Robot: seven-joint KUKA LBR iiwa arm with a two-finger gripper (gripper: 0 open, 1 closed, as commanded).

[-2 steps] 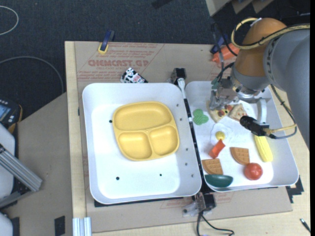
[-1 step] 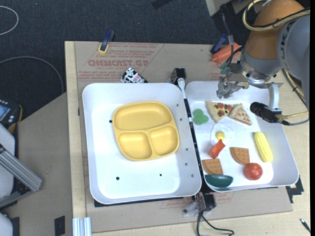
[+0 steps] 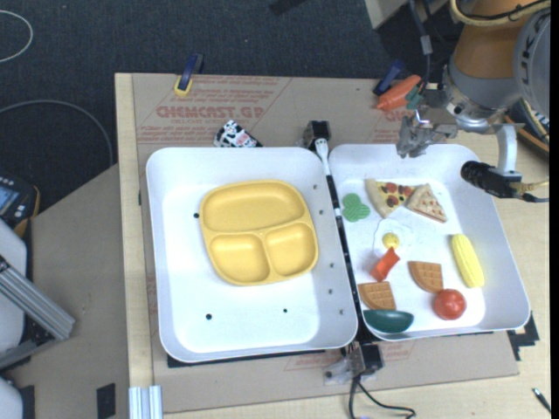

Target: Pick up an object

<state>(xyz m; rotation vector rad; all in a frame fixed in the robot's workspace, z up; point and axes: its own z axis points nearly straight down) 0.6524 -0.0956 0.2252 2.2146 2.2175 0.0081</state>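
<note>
We count two white bins [image 3: 170, 260], side by side, and one yellow tray [image 3: 258, 230] with three compartments in the left one. In the right bin we count ten toy foods: one pizza slice [image 3: 388, 195], one sandwich [image 3: 427, 203], one green round [image 3: 355, 208], one egg [image 3: 389, 236], one carrot [image 3: 385, 264], two waffles [image 3: 425, 275], one corn cob [image 3: 466, 259], one tomato [image 3: 449, 304] and one dark green piece [image 3: 389, 321].

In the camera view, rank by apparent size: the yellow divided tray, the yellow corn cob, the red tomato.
1. Yellow divided plastic tray, by far the largest.
2. Yellow toy corn cob.
3. Round red toy tomato, the smallest.
</note>
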